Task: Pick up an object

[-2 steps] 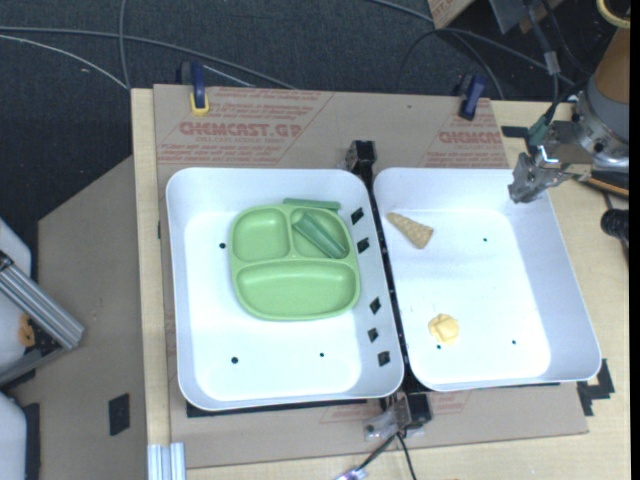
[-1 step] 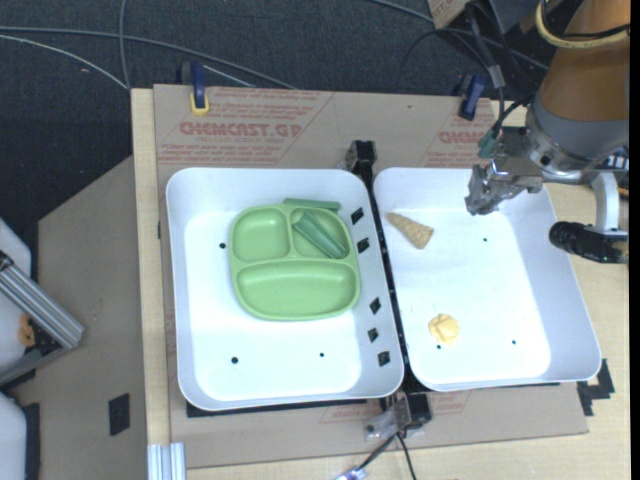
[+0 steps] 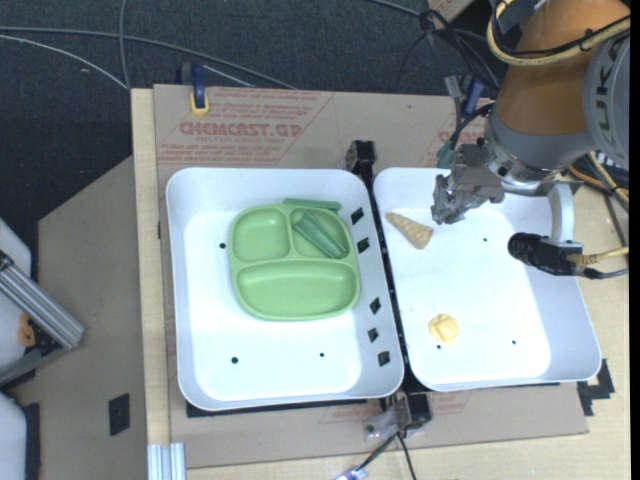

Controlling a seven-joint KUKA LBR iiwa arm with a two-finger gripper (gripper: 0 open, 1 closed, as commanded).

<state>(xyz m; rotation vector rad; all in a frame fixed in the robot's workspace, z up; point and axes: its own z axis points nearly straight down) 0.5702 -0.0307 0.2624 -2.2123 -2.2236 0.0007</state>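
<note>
A tan wedge-shaped piece point(image 3: 412, 229) lies in the right bin point(image 3: 520, 353) near its upper left corner. A small yellow lump point(image 3: 444, 327) sits lower down in the same bin. My gripper point(image 3: 446, 211) hangs just right of the tan wedge, close above the bin floor, with nothing visibly between its fingers. A green divided plate point(image 3: 290, 286) rests in the left bin point(image 3: 270, 373), and a green pod-like piece point(image 3: 321, 231) lies in its upper right compartment.
A black divider with clips point(image 3: 378, 268) runs between the two bins. The grey and orange arm point(image 3: 555, 68) looms over the right bin's upper right. A black cable connector point(image 3: 545, 251) sticks out over the right bin.
</note>
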